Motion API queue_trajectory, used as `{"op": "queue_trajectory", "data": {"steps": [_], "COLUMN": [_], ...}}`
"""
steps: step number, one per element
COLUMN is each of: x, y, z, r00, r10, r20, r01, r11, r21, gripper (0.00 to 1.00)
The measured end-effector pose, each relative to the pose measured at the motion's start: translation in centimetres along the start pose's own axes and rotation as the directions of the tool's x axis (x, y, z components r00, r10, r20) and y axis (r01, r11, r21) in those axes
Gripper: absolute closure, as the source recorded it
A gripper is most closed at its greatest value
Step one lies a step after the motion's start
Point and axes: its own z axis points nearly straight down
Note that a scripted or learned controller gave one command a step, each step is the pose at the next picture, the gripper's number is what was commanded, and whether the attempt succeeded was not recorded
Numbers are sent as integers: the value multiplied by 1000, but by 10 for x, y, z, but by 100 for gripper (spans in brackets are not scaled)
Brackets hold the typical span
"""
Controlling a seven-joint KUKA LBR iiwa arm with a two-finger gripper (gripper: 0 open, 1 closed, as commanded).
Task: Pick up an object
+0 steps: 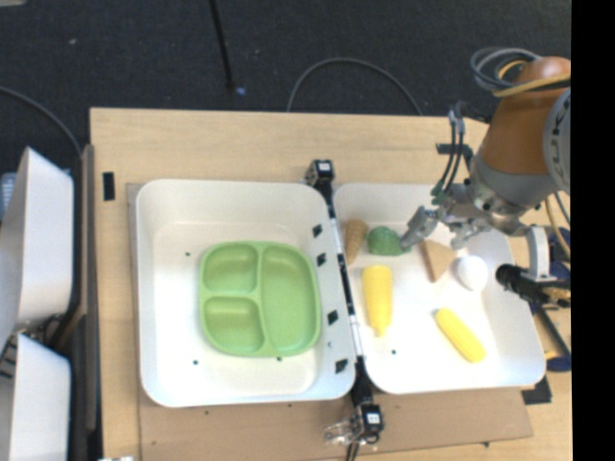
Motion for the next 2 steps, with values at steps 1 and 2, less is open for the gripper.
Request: {"op": "queue_trajectory", "data": {"steps": [1,2], "x": [0,-1], "y": [3,-7], "z": [-9,41], "r00": [1000,1000], "r10": [-3,-1], "r20": [2,2], "r01": [3,2], "r11": [1000,1000], "r21": [-14,-11], "gripper": [0,0]}}
